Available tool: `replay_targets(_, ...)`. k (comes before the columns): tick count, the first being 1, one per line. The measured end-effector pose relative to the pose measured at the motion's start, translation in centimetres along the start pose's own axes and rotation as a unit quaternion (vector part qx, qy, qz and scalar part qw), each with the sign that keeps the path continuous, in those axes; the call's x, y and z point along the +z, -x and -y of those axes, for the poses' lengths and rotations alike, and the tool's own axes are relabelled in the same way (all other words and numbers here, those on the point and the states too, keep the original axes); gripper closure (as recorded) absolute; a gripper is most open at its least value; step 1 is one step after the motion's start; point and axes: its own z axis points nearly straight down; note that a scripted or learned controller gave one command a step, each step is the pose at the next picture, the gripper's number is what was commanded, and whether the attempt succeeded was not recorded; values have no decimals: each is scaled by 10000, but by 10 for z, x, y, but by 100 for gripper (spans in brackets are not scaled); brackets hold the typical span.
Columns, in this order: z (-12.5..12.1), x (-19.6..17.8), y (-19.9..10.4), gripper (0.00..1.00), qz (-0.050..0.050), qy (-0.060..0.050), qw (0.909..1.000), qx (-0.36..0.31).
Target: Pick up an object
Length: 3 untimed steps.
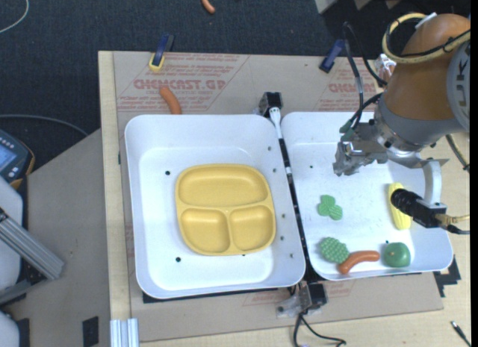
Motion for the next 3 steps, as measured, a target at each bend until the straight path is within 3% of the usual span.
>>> replay_targets(1,5,9,-17,100,-5,-18,10000,-8)
replay_targets(3,4,-6,-13,100,3,8,10000,-6)
